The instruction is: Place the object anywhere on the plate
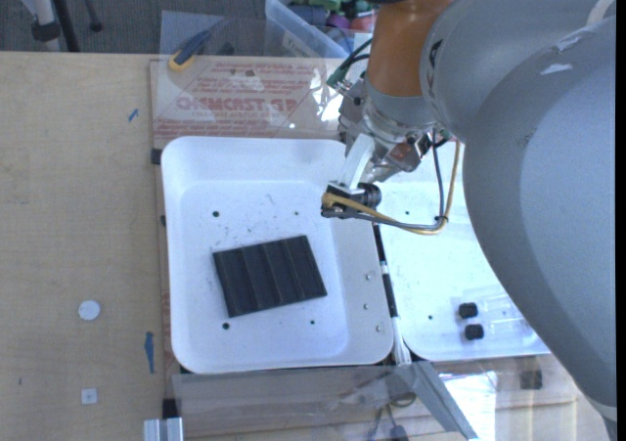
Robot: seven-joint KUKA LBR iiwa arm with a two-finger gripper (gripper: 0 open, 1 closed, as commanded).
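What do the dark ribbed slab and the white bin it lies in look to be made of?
Dark ribbed slab: probably rubber or foam, possibly matte plastic. It is a dull charcoal with no glare and has straight parallel grooves. White bin: likely moulded plastic, smooth with a faint sheen, judging by its rounded corners and raised rim.

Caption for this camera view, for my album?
Grey arm over two white bins, a dark ribbed plate lying in one.

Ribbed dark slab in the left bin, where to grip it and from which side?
Probably from straight above, pinching its two long edges near the middle. The slab lies flat on the bin floor, leaving no underside to reach, and sits skewed, so turn the wrist to match.
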